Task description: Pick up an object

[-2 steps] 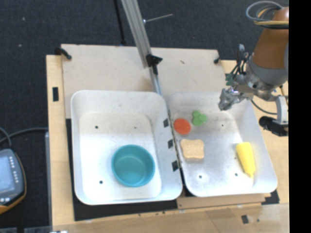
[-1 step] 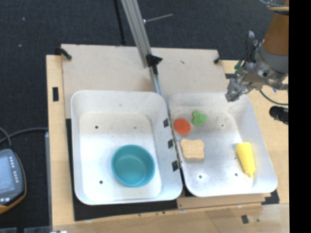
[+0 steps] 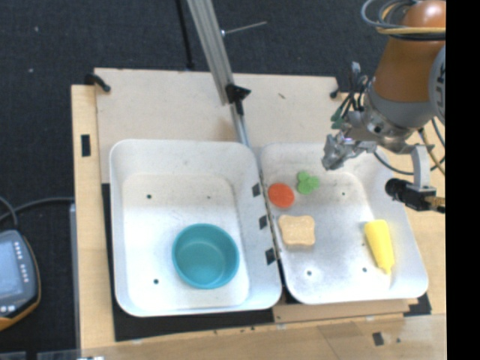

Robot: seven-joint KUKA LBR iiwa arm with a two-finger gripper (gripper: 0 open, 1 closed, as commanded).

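While the pale wooden surface (image 3: 157, 103) carries two shallow white bins side by side, the left bin (image 3: 135, 163) holds a single thing: one round teal bowl (image 3: 205, 256), smooth and glossy like plastic, standing upright toward the bin's near right part. Both bins look like thin moulded plastic with rounded corners, their floors lightly scuffed and dotted with a few small dark holes. A ribbed grey metal rail (image 3: 214, 47) slants down from the top of the view and ends at the seam between the bins.

Four small things lie in the right bin (image 3: 409, 276), none touching. One flat orange disc (image 3: 281, 195) sits near the bin's left wall. Just right of it and slightly farther back is one lumpy green piece (image 3: 306, 182). Nearer the front lies one tan, toast-shaped slab (image 3: 297, 231) with a rough, crumbly-looking face. Well to the right rests one smooth yellow, elongated piece (image 3: 379, 245), tapering like a corn cob.

Above the bin's back edge, right of the green piece, hang the jaws (image 3: 334, 154), dark metal; I cannot tell whether they are spread or pressed together, and nothing shows between them. The grey arm rises to a glossy orange band.
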